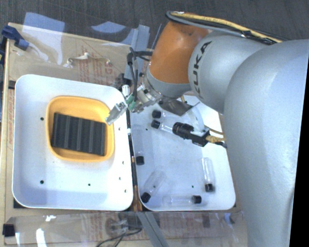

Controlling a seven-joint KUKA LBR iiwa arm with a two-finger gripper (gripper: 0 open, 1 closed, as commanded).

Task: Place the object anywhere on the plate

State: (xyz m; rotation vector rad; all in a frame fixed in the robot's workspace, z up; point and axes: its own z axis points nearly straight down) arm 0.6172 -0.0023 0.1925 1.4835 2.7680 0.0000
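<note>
A yellow plate [82, 107] with a dark ridged centre lies in the left white bin [28, 178]. My gripper [124, 107] hangs over the wall between the two bins, at the plate's right rim. It is shut on a small clear tube [115, 113], which sticks out down and to the left, tilted, above the plate's right edge. The grey arm with its orange band reaches in from the right and hides the back of the right bin.
The right white bin [220, 201] holds several clear tubes with black caps, such as one [208, 174] at the right and one [153, 187] near the front. Small black caps [156, 115] lie close behind the gripper.
</note>
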